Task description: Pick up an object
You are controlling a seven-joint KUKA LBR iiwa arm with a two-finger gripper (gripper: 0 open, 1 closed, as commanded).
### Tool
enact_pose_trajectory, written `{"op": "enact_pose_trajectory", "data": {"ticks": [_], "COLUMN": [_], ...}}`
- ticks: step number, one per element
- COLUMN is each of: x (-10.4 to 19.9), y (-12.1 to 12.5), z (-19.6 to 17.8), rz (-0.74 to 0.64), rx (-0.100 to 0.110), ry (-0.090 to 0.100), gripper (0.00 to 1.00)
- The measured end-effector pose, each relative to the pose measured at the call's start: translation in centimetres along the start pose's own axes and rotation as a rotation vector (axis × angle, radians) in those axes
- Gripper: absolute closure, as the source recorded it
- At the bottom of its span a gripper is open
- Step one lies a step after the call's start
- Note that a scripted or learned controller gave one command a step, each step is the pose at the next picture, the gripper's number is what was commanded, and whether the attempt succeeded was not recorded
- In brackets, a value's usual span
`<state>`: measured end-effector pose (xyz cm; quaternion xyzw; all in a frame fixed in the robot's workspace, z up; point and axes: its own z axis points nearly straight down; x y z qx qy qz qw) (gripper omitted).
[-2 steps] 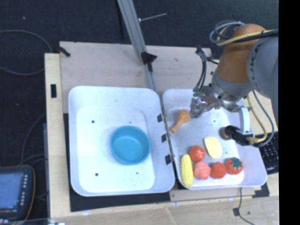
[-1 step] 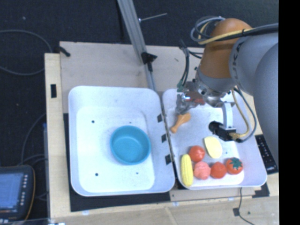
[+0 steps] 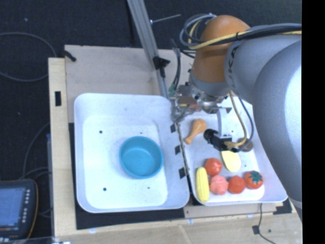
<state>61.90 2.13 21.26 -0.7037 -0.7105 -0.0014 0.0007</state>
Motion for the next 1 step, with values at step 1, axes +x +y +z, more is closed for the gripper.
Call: {"op": "enact_pose_trajectory", "data": {"ticks": [1], "x": [5.85], "y": [1.16], "z": [-0.39], "rz": [-0.001], "rx": [0.002], "ry": [0.001], "gripper": [1.00]}}
